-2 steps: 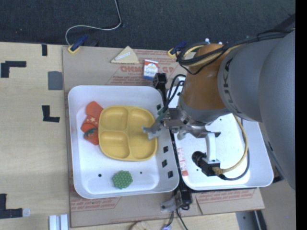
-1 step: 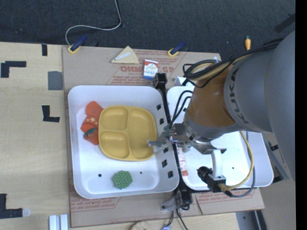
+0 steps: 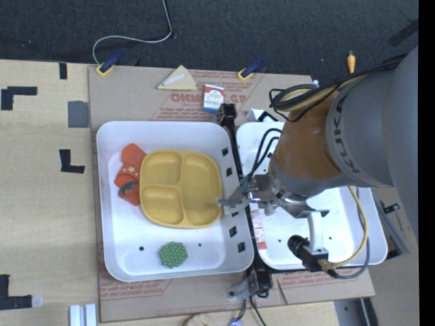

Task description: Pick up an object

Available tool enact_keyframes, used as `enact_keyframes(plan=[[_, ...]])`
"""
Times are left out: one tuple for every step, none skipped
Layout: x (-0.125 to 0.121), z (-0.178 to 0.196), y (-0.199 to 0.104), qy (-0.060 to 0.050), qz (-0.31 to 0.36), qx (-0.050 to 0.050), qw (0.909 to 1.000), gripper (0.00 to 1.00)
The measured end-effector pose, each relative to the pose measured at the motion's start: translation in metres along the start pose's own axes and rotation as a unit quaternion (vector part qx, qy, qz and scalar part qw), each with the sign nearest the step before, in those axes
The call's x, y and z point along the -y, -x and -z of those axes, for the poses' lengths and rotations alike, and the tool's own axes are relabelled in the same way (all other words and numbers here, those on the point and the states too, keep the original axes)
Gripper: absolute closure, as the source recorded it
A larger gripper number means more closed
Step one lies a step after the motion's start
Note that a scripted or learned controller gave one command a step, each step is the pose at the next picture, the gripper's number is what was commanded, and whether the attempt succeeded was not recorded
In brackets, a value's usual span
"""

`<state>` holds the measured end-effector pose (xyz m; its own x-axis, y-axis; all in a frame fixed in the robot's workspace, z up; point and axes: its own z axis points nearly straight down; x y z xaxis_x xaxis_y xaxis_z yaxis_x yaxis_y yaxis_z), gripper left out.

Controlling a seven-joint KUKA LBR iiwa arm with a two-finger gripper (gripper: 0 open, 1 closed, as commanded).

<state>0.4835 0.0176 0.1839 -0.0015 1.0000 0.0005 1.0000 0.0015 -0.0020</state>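
In the left bin (image 3: 112,250) lies a yellow divided plate (image 3: 180,187), with an orange toy (image 3: 129,172) touching its left side and a green ball (image 3: 172,254) below. The gripper (image 3: 238,197) is near the plate's right edge; its state cannot be told.

One camera is looking down at a slant from above the bench (image 3: 47,182), taking in both white bins (image 3: 109,202).

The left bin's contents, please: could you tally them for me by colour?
Yellow: 1, the divided plate
Orange-red: 1, the toy beside the plate
Green: 1, the bumpy ball
Total: 3, all in the left bin
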Motion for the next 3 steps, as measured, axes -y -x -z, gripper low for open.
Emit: enact_keyframes(plan=[[0.0,0.0,0.063,0.0,-0.001,0.001,1.0,0.0],[-0.099,-0.091,0.133,-0.001,-0.001,0.001,1.0,0.0],[-0.186,-0.097,0.143,0.003,0.001,0.001,1.0,0.0]])
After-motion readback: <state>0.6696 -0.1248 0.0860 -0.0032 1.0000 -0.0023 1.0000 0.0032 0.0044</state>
